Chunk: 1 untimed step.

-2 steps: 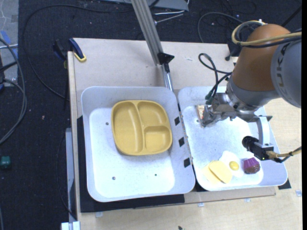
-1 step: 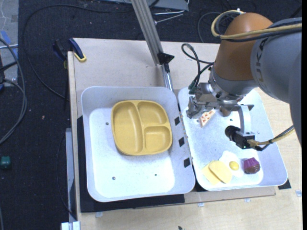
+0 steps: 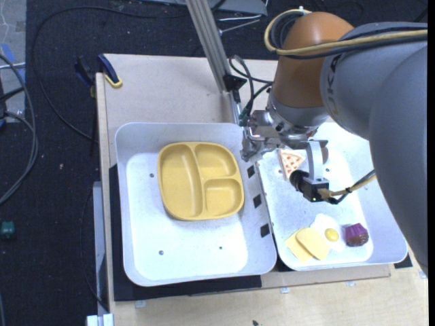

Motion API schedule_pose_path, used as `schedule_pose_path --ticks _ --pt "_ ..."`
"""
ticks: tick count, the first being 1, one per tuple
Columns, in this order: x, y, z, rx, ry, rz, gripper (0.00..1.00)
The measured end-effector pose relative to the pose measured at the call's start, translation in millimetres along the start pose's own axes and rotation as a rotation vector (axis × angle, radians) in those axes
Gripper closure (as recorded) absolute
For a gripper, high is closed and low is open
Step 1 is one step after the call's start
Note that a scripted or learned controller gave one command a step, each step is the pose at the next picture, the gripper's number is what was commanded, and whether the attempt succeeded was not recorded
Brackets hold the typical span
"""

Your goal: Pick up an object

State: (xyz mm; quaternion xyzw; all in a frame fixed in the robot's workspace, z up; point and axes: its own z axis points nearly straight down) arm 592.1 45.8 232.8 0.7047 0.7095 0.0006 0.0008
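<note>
My gripper (image 3: 284, 151) hangs over the back left part of the right bin (image 3: 380, 246), below the orange wrist band. Its fingers (image 3: 250, 145) are spread apart, so it is open. A toy pizza slice (image 3: 291, 160), orange with red dots, lies on the bin floor between and under the fingers; I cannot tell whether they touch it. Toward the bin's front lie a yellow cheese wedge (image 3: 306, 243), a fried egg (image 3: 329, 232) and a small purple object (image 3: 355, 234).
The left bin (image 3: 136, 250) holds a yellow divided plate (image 3: 200, 180). The wall between the bins (image 3: 262, 206) runs just left of the gripper. A black connector with a yellow cable (image 3: 309, 185) hangs beside the wrist. A metal post (image 3: 207, 29) slants up behind.
</note>
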Motion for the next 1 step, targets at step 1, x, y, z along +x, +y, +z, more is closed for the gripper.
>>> schedule_pose_path --ticks 1 --pt "39.2 20.4 5.8 -0.001 0.000 0.001 1.00"
